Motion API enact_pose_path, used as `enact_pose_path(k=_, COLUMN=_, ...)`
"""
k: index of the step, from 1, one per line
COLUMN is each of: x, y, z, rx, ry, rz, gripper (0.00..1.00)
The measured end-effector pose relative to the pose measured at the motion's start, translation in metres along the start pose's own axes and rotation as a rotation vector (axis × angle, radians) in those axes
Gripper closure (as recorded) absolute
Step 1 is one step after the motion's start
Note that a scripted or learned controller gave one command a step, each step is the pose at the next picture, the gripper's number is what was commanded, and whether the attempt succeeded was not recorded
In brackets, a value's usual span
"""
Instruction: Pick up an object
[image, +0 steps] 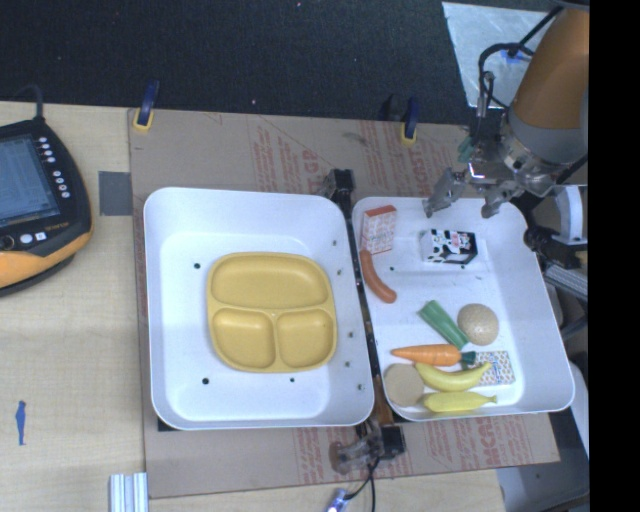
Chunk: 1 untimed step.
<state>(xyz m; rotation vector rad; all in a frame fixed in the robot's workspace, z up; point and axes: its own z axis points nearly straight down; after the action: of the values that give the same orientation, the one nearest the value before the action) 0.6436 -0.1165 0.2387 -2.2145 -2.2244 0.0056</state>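
Note:
My gripper (463, 205) hangs over the far edge of the right bin (535, 300), fingers spread open with nothing between them. Just below it lies a black-and-white cow-pattern carton (447, 246). A red-and-white box (378, 230) stands at the bin's far left, with a sausage (378, 277) beneath it. Nearer the front lie a green vegetable (440, 324), a tan potato (479, 322), a carrot (428, 354), a banana (452, 377), a yellow piece (458, 402), a round beige cookie (403, 384) and a patterned packet (499, 366).
The left bin (180, 300) holds a yellow three-compartment plate (272, 309). A teach pendant (35, 200) lies on the bench at the far left. Clamps (145, 105) hold the cardboard at the back edge.

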Motion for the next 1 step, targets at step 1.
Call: enact_pose_path(k=1, x=-0.0601, y=-0.0059, z=0.1339, rx=-0.008, ry=-0.006, rz=0.0, gripper=0.0)
